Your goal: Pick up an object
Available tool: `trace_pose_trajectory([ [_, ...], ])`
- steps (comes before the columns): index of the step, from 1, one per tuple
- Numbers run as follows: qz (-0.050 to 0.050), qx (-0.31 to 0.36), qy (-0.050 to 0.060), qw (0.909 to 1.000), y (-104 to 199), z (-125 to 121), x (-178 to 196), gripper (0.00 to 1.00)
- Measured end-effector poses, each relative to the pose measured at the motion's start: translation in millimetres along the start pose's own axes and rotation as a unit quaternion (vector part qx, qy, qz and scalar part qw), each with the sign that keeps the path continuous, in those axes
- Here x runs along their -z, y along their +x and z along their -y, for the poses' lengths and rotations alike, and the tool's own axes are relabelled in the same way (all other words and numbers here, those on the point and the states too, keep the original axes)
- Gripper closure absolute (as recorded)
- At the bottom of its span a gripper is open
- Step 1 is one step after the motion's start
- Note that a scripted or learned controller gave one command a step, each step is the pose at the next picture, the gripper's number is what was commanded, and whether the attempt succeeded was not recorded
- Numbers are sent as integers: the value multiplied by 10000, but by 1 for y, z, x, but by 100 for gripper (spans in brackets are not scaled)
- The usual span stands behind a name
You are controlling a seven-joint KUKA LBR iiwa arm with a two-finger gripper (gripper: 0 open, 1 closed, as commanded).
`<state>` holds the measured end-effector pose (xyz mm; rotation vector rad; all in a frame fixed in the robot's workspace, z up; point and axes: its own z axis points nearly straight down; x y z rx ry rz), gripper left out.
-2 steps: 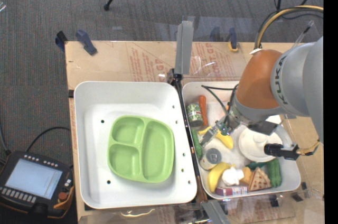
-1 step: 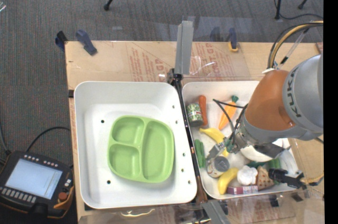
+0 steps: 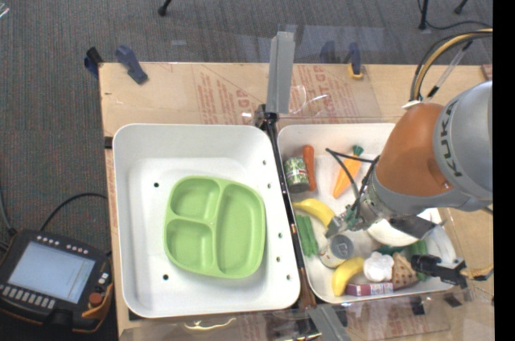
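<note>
The right white bin [image 3: 378, 129] holds several toy foods. A yellow banana [image 3: 315, 210] lies at mid-left, with a green-labelled can [image 3: 297, 172] and a small orange carrot [image 3: 308, 154] behind it. A larger orange carrot wedge [image 3: 344, 182] lies further right. My gripper [image 3: 346, 228] reaches down from the orange wrist [image 3: 410, 158] and sits low in the bin, just right of the banana and above a grey round piece [image 3: 341, 246]. The wrist hides the gripper's tip, and nothing is plainly held.
The left white bin [image 3: 137, 162] bears a green divided plate [image 3: 215, 226]. In the right bin's front lie a second banana [image 3: 346, 275], a white lump [image 3: 376, 268], a brown cone [image 3: 401, 270] and a dark green strip [image 3: 306, 236]. A pendant [image 3: 48, 275] sits at lower left.
</note>
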<state>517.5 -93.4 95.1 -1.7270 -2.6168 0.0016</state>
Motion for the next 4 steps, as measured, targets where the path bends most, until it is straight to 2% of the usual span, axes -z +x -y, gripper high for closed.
trace_pose_trajectory([
  [1,0,-2,1,10000,0,0,0,0],
  [2,15,-844,-8,9964,-28,-59,-8,0],
  [3,11,-814,4,9967,-28,-60,1,100],
  [4,18,-1639,-66,9865,44,-130,119,100],
])
